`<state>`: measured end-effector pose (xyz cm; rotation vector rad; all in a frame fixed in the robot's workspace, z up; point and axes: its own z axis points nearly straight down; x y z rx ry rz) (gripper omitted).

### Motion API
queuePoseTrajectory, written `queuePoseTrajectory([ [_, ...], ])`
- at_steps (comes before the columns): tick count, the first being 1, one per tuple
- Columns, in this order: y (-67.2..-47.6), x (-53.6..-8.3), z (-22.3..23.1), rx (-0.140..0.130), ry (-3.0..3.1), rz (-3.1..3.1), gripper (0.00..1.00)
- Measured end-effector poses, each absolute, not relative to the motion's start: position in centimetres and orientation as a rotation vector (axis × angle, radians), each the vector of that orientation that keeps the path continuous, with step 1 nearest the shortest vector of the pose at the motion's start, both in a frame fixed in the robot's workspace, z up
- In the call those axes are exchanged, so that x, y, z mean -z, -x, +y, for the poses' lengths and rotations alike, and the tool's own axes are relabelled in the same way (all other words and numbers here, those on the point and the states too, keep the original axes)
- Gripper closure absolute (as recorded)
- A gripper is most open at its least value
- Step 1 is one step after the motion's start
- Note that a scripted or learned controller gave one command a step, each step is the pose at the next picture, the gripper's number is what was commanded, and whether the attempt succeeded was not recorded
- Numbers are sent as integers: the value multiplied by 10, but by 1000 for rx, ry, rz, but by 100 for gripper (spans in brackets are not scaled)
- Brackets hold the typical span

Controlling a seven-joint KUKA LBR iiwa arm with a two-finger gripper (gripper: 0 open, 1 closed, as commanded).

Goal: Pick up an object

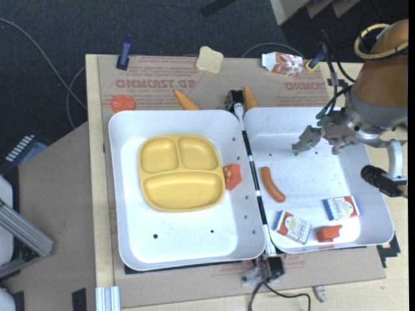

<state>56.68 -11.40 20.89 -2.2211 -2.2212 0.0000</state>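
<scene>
Orange-banded grey arm [381, 76], seemingly black-cabled.

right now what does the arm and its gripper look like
The arm is a bulky rounded body with an orange-brown band above a grey metallic wrist. Dark cables run along its upper part. The gripper is grey metal with two thin pointed fingers.

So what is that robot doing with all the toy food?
The robot arm's gripper hangs over the right bin, with its fingers spread and nothing between them. It is meant to pick something up. Below it in that bin lie a toy sausage, two small cartons and a little orange piece. The left bin holds a yellow divided plate and a small orange-red piece.
</scene>
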Motion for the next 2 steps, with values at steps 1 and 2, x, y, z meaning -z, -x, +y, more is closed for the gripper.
queuePoseTrajectory([
  [1,-553,-109,-91,-2,2220,-2219,0],
  [2,-531,-90,-93,18,2228,-2229,0],
])
